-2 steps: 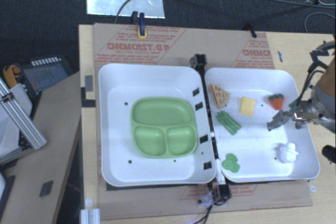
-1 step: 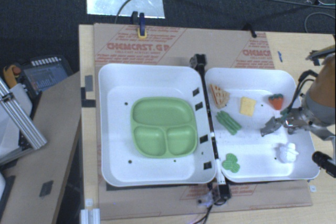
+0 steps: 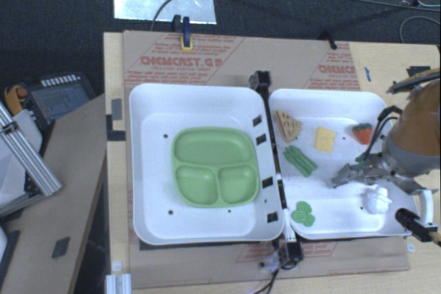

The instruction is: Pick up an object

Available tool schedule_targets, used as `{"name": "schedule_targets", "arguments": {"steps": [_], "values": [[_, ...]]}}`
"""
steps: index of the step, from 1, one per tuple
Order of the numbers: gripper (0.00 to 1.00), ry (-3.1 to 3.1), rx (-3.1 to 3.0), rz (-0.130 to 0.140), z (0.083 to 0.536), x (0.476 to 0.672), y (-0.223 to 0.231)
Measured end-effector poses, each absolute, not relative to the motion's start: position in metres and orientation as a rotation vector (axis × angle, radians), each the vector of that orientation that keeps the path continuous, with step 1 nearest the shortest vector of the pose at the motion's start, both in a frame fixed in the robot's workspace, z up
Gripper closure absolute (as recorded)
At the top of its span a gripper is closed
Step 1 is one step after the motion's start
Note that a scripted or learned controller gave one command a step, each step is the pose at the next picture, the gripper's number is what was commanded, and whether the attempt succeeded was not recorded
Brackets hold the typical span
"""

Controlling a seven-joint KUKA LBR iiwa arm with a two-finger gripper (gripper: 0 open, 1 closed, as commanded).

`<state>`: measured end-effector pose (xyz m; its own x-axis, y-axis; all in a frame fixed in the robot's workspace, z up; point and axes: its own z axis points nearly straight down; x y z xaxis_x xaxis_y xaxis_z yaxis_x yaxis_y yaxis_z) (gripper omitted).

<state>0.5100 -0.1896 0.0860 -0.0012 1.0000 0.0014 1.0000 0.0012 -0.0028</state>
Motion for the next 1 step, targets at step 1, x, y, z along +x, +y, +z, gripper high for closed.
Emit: {"name": "schedule_targets", "arguments": {"steps": [1], "values": [[1.0,-2.226,-2.222,-0.002,0.0995,0.5118,-0.1903]]}}
